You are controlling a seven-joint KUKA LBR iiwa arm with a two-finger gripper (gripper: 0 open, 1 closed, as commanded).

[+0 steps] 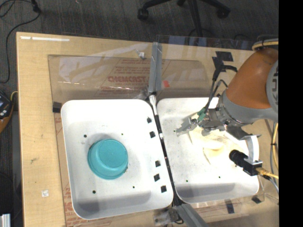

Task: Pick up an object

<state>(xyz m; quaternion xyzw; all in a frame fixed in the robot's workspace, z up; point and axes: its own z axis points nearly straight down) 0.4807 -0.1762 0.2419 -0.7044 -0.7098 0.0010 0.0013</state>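
The fingers hang low over the right bin; whether they are apart or together, I cannot tell. The teal bowl sits upside down in the left bin, well apart from them.

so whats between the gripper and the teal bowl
In the camera view, the gripper hangs over the right bin; the teal bowl sits in the left bin. Between them: bare bin floor and the divider.

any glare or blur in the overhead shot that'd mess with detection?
Camera view: glare streaks on the clear panel behind the bins; the right bin floor looks washed out near the gripper; the teal bowl is sharp, with a soft shadow; the gripper is small and slightly blurred.
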